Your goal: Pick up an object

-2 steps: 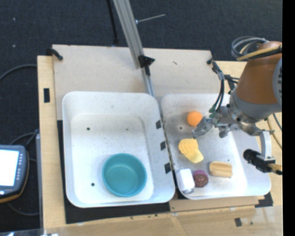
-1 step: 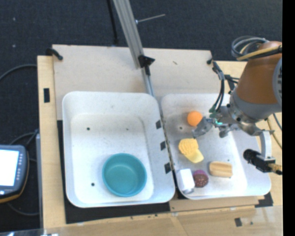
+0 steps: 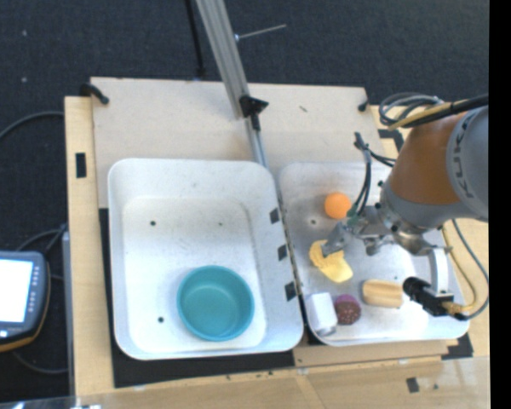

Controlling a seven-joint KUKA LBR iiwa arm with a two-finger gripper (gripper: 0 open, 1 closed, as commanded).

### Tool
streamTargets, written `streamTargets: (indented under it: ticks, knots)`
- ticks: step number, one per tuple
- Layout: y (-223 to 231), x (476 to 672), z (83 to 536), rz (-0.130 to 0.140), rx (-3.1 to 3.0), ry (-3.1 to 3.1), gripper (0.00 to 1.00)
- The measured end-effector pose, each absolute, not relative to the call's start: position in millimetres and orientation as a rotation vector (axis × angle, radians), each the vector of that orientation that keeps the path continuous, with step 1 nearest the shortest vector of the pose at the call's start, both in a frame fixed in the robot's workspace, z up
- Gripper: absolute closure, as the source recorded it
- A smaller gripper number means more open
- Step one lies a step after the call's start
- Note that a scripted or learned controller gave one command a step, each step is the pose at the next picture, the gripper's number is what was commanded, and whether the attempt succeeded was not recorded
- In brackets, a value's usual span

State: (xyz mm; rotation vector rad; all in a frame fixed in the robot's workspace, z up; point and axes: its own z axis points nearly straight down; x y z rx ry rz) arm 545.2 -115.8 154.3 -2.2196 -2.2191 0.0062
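The arm comes in from three o'clock, its orange band above the wrist hanging over the right bin; that is where the small things lie, so the reach makes sense. The end effector sits low at the bin's middle, its tip over or against the upper edge of the yellow piece; whether it is touching I cannot tell, and whether it is spread or pressed together I cannot tell either, since the wrist covers most of it from above.

The yellow piece lies just at seven o'clock from the tip, so I judge it the thing being tried for; nothing is seen pinched, so the pick looks not yet made. The orange ball rests just at twelve o'clock from the tip, near enough to be nudged. At the bin's six o'clock rim a white block and a dark red ball sit touching; a tan cylinder lies at about four o'clock from the yellow piece, apart from it.

The left bin holds a teal bowl toward its six o'clock side, well apart from the arm; both bins sit side by side on the table, likely so things can pass from one to the other.
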Motion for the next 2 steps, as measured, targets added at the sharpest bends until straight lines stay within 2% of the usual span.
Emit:
streamTargets:
  ticks: [1,2]
  knots:
    - [-117,543.9,101,0.006,-2.22,-2.219,0.0]
    - [-118,546.4,115,-0.003,-2.231,-2.216,1.0]
